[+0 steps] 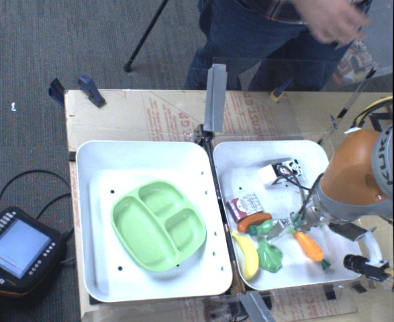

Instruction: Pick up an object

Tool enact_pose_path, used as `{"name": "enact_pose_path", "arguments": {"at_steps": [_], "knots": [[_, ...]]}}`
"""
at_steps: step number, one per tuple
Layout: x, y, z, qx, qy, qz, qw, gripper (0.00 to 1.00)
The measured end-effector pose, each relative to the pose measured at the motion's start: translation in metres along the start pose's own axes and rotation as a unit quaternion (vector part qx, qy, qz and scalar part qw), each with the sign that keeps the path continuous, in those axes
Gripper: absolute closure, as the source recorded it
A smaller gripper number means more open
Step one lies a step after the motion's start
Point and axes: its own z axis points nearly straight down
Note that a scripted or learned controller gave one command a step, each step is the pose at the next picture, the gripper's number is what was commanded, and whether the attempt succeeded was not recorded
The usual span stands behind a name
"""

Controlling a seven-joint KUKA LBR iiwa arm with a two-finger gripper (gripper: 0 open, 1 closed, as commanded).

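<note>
Tabletop [150,113]: bearing two white bins.
Hand [296,220]: hovering among toys; finger state unclear.
Advice: centring over the carrot [309,245] before closing.

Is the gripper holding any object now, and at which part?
It cannot be told: the gripper is low among the toy food in the right bin, nothing visibly between its fingers.

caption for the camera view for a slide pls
Arm's claw reaches among toy food, near a carrot, in the right bin; green tray in the left bin.
</note>
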Motion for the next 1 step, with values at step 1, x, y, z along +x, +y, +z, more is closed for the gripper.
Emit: {"name": "enact_pose_path", "arguments": {"at_steps": [1], "knots": [[-0.0313,-0.0484,0.0,0.0,0.0,-0.137,0.9906,0.0]]}}
